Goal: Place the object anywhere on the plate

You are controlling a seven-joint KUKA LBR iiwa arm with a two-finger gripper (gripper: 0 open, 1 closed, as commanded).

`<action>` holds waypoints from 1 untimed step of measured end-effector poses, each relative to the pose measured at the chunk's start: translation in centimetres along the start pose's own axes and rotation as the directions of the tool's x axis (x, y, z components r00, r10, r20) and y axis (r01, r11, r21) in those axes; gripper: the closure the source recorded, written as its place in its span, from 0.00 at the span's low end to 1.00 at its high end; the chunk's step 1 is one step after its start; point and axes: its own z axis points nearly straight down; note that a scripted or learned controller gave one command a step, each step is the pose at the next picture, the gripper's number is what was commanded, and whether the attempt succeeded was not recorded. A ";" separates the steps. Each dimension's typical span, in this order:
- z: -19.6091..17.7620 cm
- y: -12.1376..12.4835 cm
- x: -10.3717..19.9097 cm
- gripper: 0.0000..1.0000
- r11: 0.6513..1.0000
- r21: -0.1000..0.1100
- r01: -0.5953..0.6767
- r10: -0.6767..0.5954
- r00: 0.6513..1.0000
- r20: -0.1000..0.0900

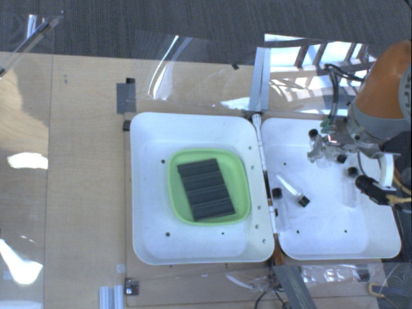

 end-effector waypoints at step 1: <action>-0.1 -9.1 9.2 1.00 0.978 0.002 0.207 -0.207 0.978 -0.001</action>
